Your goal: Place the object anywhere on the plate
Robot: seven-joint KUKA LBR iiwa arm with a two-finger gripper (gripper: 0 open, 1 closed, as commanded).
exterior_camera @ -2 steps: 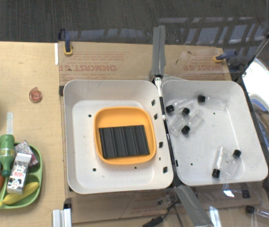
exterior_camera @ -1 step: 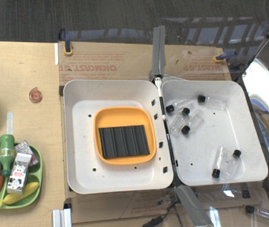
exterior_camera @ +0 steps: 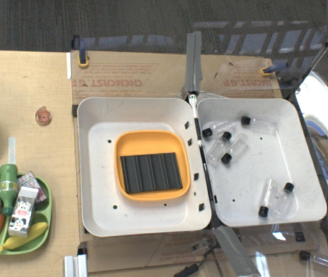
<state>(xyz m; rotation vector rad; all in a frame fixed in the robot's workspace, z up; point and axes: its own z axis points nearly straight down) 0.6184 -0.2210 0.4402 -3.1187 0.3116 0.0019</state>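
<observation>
- We saw 2 white bins side by side on the bench. The left bin (exterior_camera: 94, 212) held a yellow plate (exterior_camera: 152, 141) near its middle, with a dark ribbed block (exterior_camera: 152, 172) lying flat on the plate.
- The right bin (exterior_camera: 302, 212) held several clear vials with black caps (exterior_camera: 226, 150), loosely scattered. 4 or so lay clustered near the wall shared with the left bin, and 2 more (exterior_camera: 273, 195) lay toward the front right corner.
- We judged the vials to be the objects to move. They lay on their sides, apart from the plate, so none had yet been placed.
- The clear plastic was hard to read against the white floor, so our count may be off.
- We could not tell whether the claw was released or clenched.
- A green tray of toy food (exterior_camera: 14, 215) sat on the wooden table at the left, well apart from the bins.
</observation>
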